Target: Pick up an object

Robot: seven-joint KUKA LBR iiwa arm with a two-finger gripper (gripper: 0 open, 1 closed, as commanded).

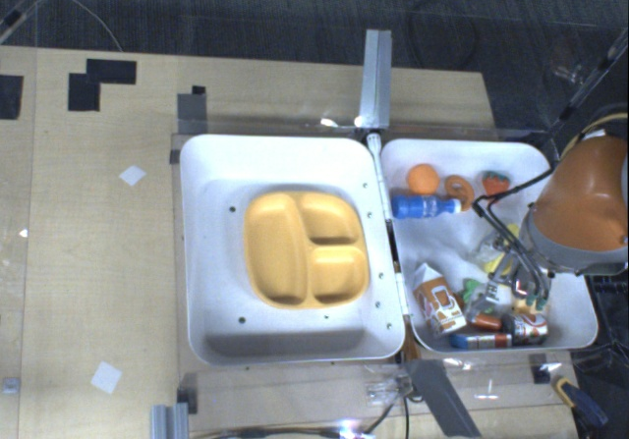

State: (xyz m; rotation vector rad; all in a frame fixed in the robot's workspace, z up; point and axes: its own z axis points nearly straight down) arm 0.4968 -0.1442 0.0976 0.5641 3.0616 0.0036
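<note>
Orange-banded arm (588,193) hangs low over the right bin (586,329), above the heap of small objects (482,314), likely to grasp one. Whether the gripper (511,275) is spread, I cannot tell.

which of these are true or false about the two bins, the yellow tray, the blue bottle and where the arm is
1. The yellow divided tray lies in the left bin. True.
2. The blue bottle stands upright in the left bin. False: it lies on its side in the right bin, by the wall between the bins.
3. An orange ball sits near the far edge of the right bin. True.
4. The arm hangs over the left bin. False: it is over the right side of the right bin, above the heap of small items.
5. The yellow tray has a single undivided well. False: it has several compartments.
</note>
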